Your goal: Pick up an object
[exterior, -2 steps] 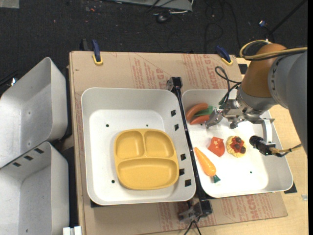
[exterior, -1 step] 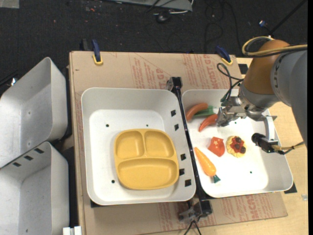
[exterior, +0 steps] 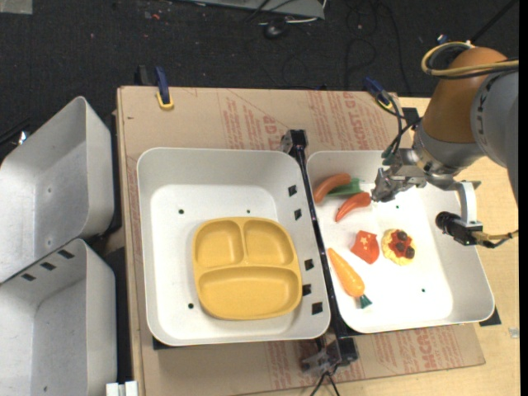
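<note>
With the gripper (exterior: 384, 186) poised just beside the red chili pepper (exterior: 353, 205) in the right bin (exterior: 462, 304), jaw state indeterminate, the approach step appears in hand; the next move calls for descent and closure around the pepper.

tray (exterior: 246, 268) in left bin (exterior: 157, 221) — toys (exterior: 367, 247) right

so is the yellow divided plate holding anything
Empty. The yellow divided plate sits in the left bin with all three compartments bare; the toy foods lie in the right bin.
</note>
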`<state>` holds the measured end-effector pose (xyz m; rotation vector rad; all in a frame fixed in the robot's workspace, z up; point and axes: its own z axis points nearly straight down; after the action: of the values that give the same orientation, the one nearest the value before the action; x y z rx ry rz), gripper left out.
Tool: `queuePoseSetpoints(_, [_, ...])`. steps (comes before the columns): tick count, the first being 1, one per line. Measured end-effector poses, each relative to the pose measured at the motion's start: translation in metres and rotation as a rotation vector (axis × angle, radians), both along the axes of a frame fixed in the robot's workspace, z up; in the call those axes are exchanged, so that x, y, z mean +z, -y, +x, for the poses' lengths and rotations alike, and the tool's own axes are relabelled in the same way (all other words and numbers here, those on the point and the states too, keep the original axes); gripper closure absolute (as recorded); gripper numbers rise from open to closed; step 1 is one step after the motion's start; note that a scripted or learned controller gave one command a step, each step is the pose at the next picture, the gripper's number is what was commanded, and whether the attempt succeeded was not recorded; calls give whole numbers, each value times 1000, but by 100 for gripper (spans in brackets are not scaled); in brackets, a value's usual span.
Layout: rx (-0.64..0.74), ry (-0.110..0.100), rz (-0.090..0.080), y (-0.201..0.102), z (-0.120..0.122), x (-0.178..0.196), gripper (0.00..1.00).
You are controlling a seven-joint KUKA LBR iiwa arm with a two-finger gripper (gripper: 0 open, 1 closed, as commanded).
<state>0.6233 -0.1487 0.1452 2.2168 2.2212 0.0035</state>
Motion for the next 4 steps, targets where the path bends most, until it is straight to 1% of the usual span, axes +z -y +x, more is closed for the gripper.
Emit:
queuePoseSetpoints(1, [0,3,-1,6,10,54,100])
queuePoseSetpoints(2, [0,0,0,6,11,77,100])
queuePoseSetpoints(3, [5,-6,2,-46,-2,70,100])
queuePoseSetpoints(4, [5,-6,2,-97,-9,63,100])
